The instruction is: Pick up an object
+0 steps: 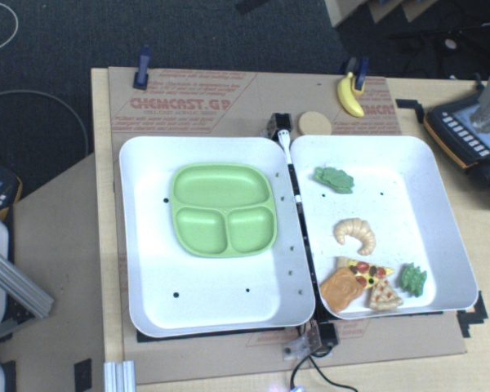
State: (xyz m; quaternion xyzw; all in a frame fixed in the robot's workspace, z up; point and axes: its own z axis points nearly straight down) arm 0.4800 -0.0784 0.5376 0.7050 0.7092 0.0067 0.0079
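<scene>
The things to choose from all lie in the right bin (441, 219). A croissant (355, 234) sits alone near the bin's middle. A green leafy piece (334, 179) lies toward the far edge, nearer the seam between the two bins. Along the bin's near edge there is a crowd — a brown roast-like piece (341, 288) touching a pizza slice (374, 282), with a small green sprig (413, 278) just beside them toward the near right corner. The left bin (147, 243) carries a green divided plate (224, 209). A banana (350, 95) lies on the table (229, 96) outside the bins, near the far edge.

By my reading, the pick has not started. The croissant looks the best target — it stands apart from its neighbours and from the bin walls, so the fingers would have room on both sides. A straight descent over its middle, closing across the narrow width of the curve, seems safest. The near-edge cluster is a poorer choice: touching pieces could be pushed or lifted together, and the bin's lip is close.

Of the arm's pose nothing can be judged from this view, and I cannot tell whether the pincer is wide or narrow, or whether it holds anything.
</scene>
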